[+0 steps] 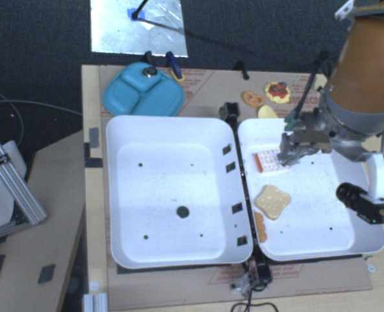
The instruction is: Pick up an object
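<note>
My gripper (288, 157) hangs low over the right bin (347, 242), its tip right beside a small red and white box (267, 160) near the bin's left wall. A tan slice of toy bread (272, 201) lies below the box. A thin tan strip (260, 227) rests along the bin's left wall. The left bin (123, 239) holds a small dark round thing (182, 212).
Behind the bins lie a blue divided tray (144, 91), a pretzel-like piece (251, 99), a small pizza-like disc (277, 91) and a pale yellow piece (267, 112). A shiny metal sheet (138, 17) lies at the back. A metal frame (6, 174) stands at the left.
</note>
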Action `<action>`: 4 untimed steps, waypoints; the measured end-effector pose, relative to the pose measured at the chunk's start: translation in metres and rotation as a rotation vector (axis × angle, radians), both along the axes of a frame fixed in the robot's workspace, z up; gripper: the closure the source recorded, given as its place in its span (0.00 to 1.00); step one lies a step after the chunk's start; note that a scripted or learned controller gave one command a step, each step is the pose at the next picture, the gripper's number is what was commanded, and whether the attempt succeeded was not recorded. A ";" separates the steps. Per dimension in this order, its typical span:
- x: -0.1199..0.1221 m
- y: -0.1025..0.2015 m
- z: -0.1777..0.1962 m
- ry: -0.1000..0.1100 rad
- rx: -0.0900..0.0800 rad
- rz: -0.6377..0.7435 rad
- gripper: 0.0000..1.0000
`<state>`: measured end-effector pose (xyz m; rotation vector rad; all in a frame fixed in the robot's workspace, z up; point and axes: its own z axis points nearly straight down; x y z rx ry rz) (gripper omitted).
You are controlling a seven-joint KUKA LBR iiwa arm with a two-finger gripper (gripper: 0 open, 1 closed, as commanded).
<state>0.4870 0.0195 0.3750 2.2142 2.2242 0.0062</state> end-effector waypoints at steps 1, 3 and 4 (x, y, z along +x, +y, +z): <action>0.000 0.039 0.008 0.002 0.001 0.003 1.00; 0.000 0.040 0.015 0.002 0.000 0.002 1.00; 0.000 -0.024 0.014 0.001 -0.002 -0.010 1.00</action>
